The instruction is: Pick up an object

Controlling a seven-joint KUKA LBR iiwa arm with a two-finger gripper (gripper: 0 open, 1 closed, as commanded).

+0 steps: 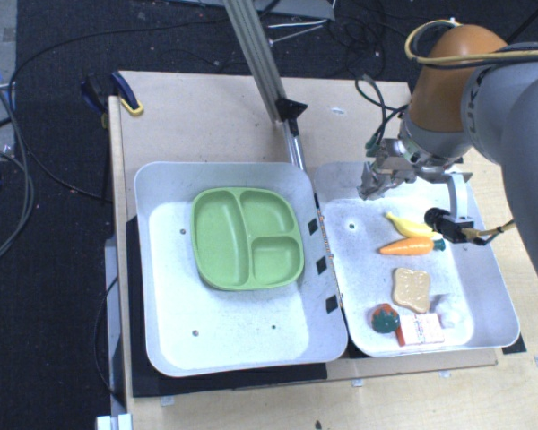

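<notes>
- The tool (377, 183) hangs over the far left corner of the right bin (484, 280), pointing down; whether it is open or closed cannot be told, and nothing can be made out in its grip
- Just in front of it and to its right lies a yellow banana (405, 224), with an orange carrot (408, 246) touching it on the near side
- Further toward the camera sits a slice of toast (412, 288)
- Beyond that, at the near edge of the same bin, a small red and green fruit (385, 319) lies beside a red and white carton (420, 330)
- Well off to the tool's left, the left bin (161, 330) holds a green divided plate (247, 238)
- Both bins rest on the wooden surface (197, 119)
</notes>
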